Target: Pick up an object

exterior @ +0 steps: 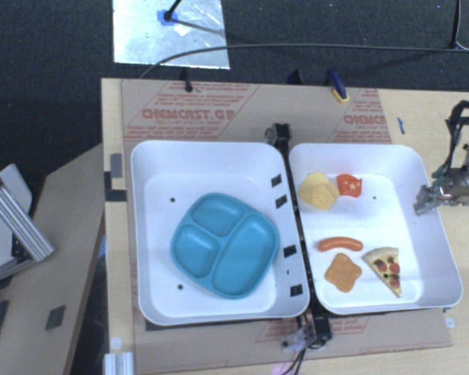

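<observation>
Presently: tool [427, 201] at right bin [445, 280] rim | grip state unclear | sausage [341, 244] well left of it

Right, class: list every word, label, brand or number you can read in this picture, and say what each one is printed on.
"CHEMCAST GP": red print on the brown paper-covered sheet under the two white bins, above the left white bin.
"CHEMCAST": partly cut off, same red print above the right white bin.
Smaller red lines beside both logos: too blurred to read.
The blue three-compartment plate and toy foods bear no text.
</observation>
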You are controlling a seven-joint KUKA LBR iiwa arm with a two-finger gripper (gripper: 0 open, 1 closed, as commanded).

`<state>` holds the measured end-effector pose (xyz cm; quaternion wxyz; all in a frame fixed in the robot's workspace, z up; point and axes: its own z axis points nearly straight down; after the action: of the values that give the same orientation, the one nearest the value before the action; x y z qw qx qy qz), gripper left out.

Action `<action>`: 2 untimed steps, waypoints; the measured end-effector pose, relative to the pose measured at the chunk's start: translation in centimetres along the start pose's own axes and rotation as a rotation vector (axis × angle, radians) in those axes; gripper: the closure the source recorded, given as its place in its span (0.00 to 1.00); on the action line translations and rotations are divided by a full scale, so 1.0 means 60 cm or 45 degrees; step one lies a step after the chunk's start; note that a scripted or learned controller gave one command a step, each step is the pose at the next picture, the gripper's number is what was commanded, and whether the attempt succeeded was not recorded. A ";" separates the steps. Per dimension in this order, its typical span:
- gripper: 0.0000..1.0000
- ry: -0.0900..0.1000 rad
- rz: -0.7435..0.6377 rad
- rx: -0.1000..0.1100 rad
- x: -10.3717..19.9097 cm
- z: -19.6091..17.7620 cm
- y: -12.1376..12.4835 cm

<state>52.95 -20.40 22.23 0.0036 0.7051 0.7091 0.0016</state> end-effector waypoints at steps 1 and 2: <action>1.00 0.000 -0.001 0.000 -0.001 -0.090 0.003; 1.00 0.006 -0.005 0.008 0.092 -0.062 -0.001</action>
<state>52.85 -14.86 25.91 -0.0003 0.7037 0.7105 0.0008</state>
